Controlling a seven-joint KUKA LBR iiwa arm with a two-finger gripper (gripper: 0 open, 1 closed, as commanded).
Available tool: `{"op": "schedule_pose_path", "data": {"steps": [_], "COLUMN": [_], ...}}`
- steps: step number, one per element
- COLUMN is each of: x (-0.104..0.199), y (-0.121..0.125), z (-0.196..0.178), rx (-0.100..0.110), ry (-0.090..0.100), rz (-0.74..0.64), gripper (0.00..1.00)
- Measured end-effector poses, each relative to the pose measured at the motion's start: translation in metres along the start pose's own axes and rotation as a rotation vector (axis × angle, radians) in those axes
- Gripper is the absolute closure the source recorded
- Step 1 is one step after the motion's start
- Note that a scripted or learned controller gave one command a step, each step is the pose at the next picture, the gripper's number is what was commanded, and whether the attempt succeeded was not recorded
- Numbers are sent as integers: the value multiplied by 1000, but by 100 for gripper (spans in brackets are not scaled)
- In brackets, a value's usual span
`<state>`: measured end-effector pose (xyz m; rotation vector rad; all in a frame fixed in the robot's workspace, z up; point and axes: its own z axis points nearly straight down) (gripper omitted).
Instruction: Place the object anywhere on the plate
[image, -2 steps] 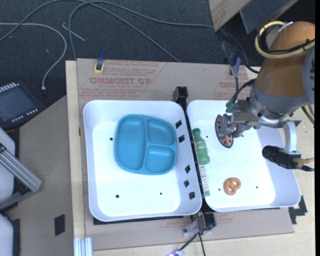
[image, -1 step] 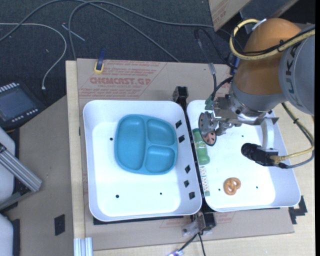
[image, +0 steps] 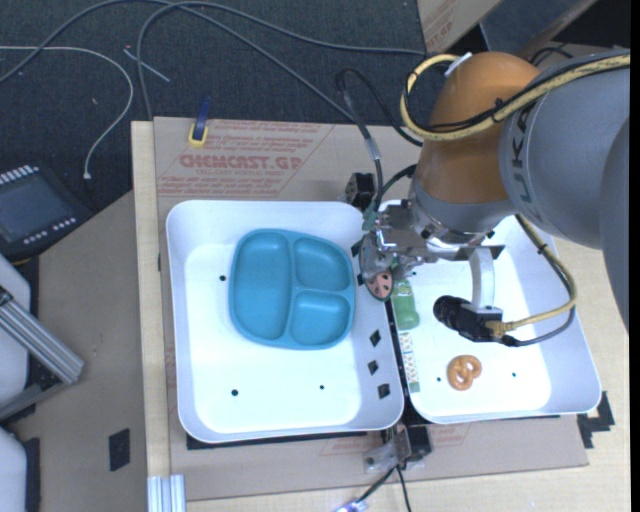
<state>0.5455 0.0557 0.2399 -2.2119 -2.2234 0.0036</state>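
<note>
Gripper (image: 385, 268) jaws sit at centre frame over the seam between the bins, their spread impossible to tell; a green object (image: 404, 304) lies just below them. Lower right, a small pretzel-shaped object (image: 462, 372) rests in the right bin (image: 560, 385), well apart from the blue divided plate (image: 292, 288) in the left bin (image: 190, 300).
</note>
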Motion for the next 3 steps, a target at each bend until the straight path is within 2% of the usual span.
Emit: {"op": "schedule_pose_path", "data": {"steps": [1, 2, 3], "x": [49, 64, 64], "y": [13, 29, 28], "z": [22, 21, 21], "rx": [-3, -7, -6], "ry": [-1, -1, -2], "rz": [1, 3, 4], "gripper": [100, 100, 0]}}
